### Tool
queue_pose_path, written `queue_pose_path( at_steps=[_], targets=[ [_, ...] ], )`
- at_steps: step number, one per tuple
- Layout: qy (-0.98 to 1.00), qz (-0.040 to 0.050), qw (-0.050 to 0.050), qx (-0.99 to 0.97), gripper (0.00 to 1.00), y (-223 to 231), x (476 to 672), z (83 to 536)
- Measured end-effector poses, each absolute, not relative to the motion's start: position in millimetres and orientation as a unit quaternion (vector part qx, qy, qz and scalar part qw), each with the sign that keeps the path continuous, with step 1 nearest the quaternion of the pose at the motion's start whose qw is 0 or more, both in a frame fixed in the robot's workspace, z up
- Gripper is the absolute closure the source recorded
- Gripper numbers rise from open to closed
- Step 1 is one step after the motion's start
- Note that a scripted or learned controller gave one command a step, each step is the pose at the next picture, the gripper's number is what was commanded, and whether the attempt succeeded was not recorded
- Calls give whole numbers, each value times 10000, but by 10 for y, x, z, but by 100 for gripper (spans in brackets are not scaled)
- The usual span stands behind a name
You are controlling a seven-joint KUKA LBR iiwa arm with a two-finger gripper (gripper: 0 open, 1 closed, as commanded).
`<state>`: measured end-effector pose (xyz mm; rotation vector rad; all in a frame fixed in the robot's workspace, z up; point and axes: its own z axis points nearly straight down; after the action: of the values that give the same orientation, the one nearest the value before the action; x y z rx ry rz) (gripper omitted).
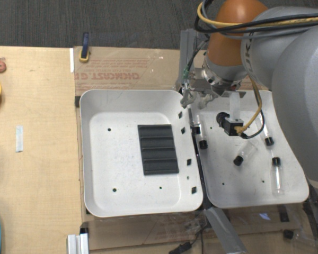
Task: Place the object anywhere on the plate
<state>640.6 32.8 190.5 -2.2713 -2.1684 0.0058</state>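
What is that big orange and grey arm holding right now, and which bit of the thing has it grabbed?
It cannot be told. The gripper sits at the inner top corner of the right bin, too hidden by the wrist. The clear tubes lie loose in that bin.

Bright even overhead light, soft shadows, mild glare, slightly grainy

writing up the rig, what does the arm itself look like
The arm is bulky and rounded, with smooth grey shells and a glossy orange band above the wrist. A yellow and black cable loops over the band. Below it sits a metal wrist block.
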Motion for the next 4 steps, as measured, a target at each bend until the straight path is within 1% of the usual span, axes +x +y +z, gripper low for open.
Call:
queue_pose_path(
  at_steps=[1,2,3,4],
  targets=[
    [-7377,13,0,-6751,100,1144,6448,2547],
    [-6665,19,-4,-7455,100,1649,6591,3075],
    [-7494,24,5,-6621,100,2130,6532,2681],
    [-7448,27,8,-6673,100,2087,5588,2200]
  ],
)
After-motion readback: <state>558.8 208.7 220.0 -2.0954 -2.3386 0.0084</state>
